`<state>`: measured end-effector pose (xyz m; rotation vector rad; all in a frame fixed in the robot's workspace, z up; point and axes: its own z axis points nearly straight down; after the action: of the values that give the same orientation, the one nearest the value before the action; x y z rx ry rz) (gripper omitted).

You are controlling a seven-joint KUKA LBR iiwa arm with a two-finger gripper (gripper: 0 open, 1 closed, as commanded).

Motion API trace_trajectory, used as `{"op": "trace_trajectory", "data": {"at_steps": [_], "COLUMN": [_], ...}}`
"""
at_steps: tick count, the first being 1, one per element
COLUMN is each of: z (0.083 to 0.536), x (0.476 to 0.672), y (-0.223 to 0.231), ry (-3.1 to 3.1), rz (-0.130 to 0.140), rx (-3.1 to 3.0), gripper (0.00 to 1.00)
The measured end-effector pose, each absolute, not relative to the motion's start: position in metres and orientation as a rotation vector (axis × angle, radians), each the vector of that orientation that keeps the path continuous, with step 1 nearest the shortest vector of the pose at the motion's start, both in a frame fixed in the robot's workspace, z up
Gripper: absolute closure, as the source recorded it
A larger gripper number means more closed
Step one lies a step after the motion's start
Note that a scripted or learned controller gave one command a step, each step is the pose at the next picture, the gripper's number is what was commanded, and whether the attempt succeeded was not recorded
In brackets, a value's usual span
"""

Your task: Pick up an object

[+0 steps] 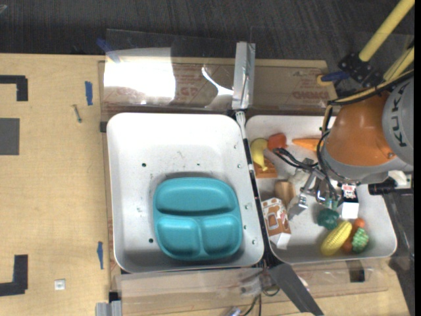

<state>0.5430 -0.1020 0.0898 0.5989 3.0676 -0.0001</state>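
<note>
Right bin point(388, 245) | fingers point(308, 199) low among toy food | grip unclear

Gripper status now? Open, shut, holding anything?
Gripper: cannot be told; it sits low in the right bin above the toy food, nothing visibly held.

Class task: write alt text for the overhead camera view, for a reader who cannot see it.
A grey robot arm with an orange band reaches from the right, its end effector low over the right white bin, which holds toy foods including a banana, a corn cob and a carrot. The left white bin holds a teal divided tray.
</note>
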Motion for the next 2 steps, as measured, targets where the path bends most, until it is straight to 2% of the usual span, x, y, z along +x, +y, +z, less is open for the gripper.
{"op": "trace_trajectory", "data": {"at_steps": [1, 2], "z": [0.089, 0.089], "x": [0.594, 0.574], "y": [-0.107, -0.135], "ry": [2.951, 2.935], "rz": [0.004, 0.003], "rx": [1.048, 1.094], "gripper": [0.0, 0.0]}}
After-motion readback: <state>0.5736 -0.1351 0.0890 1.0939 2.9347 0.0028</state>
